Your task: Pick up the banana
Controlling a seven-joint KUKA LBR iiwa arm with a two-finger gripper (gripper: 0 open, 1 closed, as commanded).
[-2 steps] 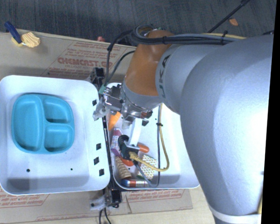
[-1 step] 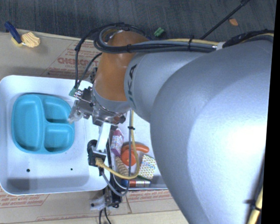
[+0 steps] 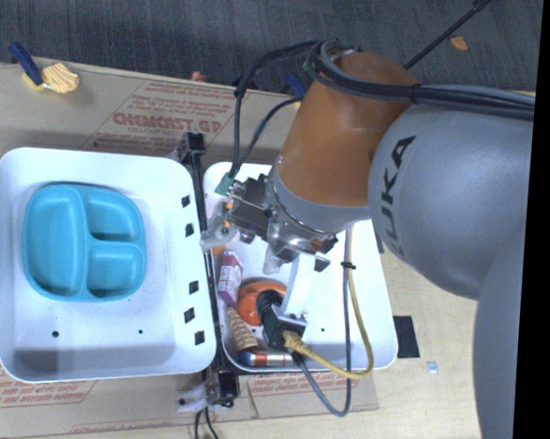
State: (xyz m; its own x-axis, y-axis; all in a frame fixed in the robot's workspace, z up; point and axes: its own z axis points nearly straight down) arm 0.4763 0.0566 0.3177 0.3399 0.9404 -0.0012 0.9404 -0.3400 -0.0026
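The gripper [image 3: 242, 223] hangs over the right bin [image 3: 372, 277], near its left wall, above an orange thing [image 3: 251, 293]; whether it is clenched cannot be told; nor where the banana lies.

The sky-blue divided tray [image 3: 85, 243] looks like smooth, softly glossy plastic. The shallow white bin [image 3: 10, 242] around it is smooth plastic too. At twelve o'clock, the brown printed cardboard sheet [image 3: 142, 111] is matt. The grey arm shell [image 3: 446, 198] and orange band [image 3: 347, 134] have a satin sheen.
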